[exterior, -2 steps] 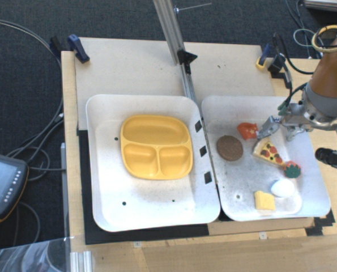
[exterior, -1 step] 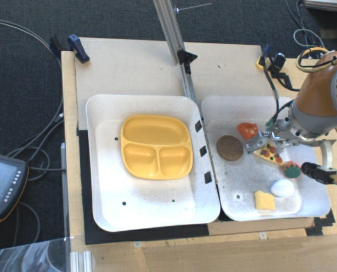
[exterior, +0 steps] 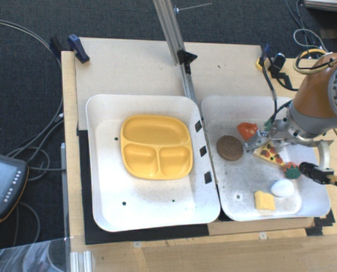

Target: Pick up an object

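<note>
Yellow divided tray (exterior: 156, 146) sits in left bin (exterior: 103, 169). Right bin (exterior: 236, 200) holds brown disc (exterior: 230, 148), orange-red piece (exterior: 247, 130), pizza slice toy (exterior: 270, 154), yellow block (exterior: 264, 200), white egg (exterior: 282, 188), green item (exterior: 293, 171). Gripper (exterior: 260, 143) low between orange-red piece and pizza slice toy; grip state unclear, can't tell.
</note>
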Available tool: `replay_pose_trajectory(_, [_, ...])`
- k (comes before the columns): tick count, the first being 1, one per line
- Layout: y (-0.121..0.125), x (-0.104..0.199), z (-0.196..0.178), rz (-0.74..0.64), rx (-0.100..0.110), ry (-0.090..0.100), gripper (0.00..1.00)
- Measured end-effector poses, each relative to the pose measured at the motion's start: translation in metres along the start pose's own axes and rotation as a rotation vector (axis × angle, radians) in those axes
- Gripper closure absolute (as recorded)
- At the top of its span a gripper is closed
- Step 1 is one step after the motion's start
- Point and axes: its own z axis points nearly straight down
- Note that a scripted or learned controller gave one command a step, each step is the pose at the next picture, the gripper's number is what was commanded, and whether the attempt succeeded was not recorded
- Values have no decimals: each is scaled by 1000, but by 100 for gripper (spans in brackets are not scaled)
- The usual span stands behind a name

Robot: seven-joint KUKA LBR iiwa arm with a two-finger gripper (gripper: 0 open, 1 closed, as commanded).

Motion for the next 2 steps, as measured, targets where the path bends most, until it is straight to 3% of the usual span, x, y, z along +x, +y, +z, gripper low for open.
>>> replay_pose_trajectory(1, [1, 0, -12, -1, -5, 0, 100])
replay_pose_trajectory(2, [3, -2, -55, 0, 3, 2, 100])
